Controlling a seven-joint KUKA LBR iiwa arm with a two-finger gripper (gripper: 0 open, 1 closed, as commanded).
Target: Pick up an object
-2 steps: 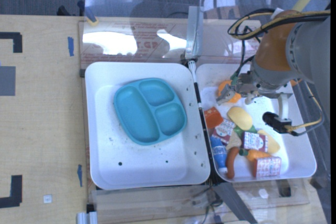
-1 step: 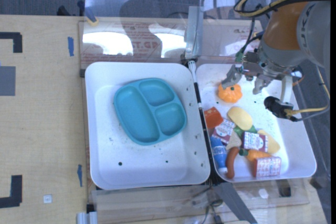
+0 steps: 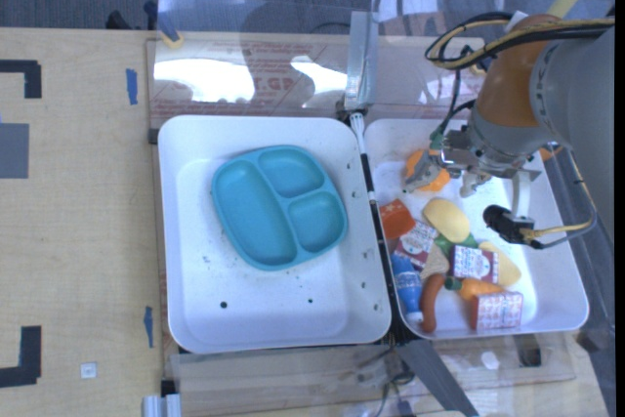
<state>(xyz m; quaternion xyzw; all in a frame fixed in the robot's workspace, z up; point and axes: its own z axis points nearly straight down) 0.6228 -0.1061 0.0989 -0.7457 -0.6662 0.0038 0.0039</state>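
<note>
Hovering beside a yellow lemon (image 3: 447,219), the claw (image 3: 430,173) pinches an orange toy (image 3: 426,161); light, stiff, best gripped midway.

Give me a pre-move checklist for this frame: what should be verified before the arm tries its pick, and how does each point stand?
1. Gripper over the right bin: ok.
2. Gripper near a target: ok, low at the orange item in the bin's far corner.
3. Object actually held: cannot tell.
4. Target free of neighbours: ok, the yellow piece lies apart, nearer the camera.
5. Cable clear of the pile: not ok, it hangs just above the packets.
6. Blue divided plate in the left bin: ok, untouched.
</note>
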